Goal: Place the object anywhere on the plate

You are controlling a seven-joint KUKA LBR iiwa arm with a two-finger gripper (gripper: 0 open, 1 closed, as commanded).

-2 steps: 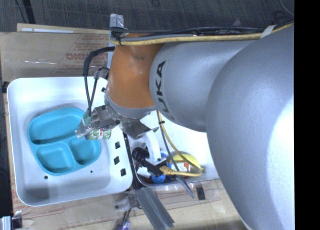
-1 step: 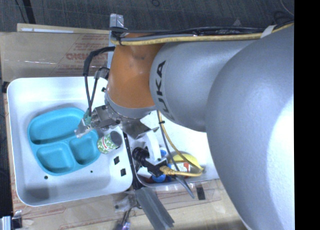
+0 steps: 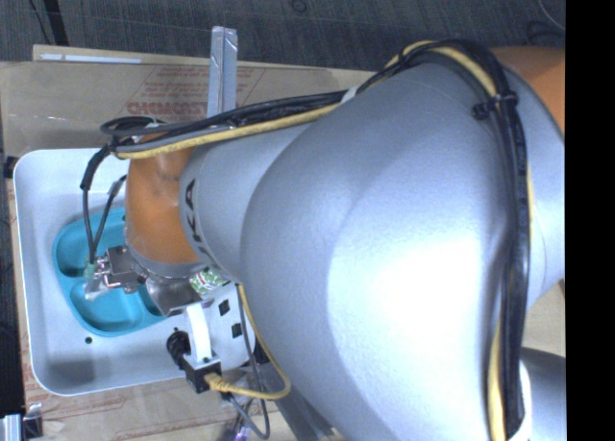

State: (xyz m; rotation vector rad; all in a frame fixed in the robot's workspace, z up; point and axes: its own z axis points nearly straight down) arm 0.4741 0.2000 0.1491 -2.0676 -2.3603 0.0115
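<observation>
Filling most of the frame from the right, the grey arm [image 3: 384,237] stretches toward the left, its orange band [image 3: 159,208] over the white bin [image 3: 38,237] at lower left. Inside that bin lies the blue plate [image 3: 77,257], partly covered by the wrist. Whether the gripper is open or closed cannot be told. The object itself cannot be made out, so its long axis and heading cannot be judged.
</observation>
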